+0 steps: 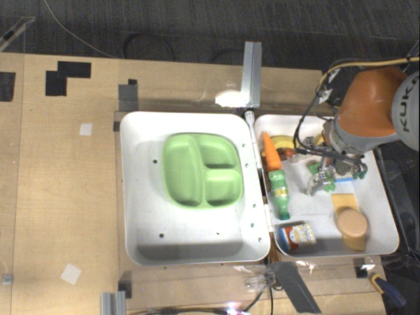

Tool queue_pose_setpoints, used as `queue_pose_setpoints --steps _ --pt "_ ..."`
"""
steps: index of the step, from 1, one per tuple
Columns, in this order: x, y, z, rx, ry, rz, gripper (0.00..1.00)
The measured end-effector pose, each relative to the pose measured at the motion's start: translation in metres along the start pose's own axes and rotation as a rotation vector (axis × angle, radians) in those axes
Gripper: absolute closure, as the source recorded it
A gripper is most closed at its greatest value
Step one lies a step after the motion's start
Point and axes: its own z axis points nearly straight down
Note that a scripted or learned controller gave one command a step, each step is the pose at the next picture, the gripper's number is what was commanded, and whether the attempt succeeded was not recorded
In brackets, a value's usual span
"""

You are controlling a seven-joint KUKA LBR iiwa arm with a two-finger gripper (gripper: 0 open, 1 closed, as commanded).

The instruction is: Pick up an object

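The hand [323, 179], whether spread or pinched I cannot tell, hangs right of the green bottle [279, 193], whose long axis runs up-down the frame.

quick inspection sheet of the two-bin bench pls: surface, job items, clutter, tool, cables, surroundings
Surface: wooden bench bearing left bin and right bin, side by side.
Job's things: in the right bin, carrot, green bottle, yellow item near the far wall, small can lying on its side, tan block.
Clutter: green divided tray in the left bin.
Tool: tool low over the right bin's middle; finger state unclear, nothing seen held.
Cables: black cable looping off the arm; thin wire on the floor.
Surroundings: dark carpet; black markers on the bench.
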Motion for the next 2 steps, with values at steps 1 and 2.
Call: queue_pose_setpoints --steps 1,2 --pt "0.075 0.060 -0.004 0.005 -0.001 -0.065 0.00" --pt "0.038 0.047 -0.002 0.001 -0.002 -0.041 0.00"
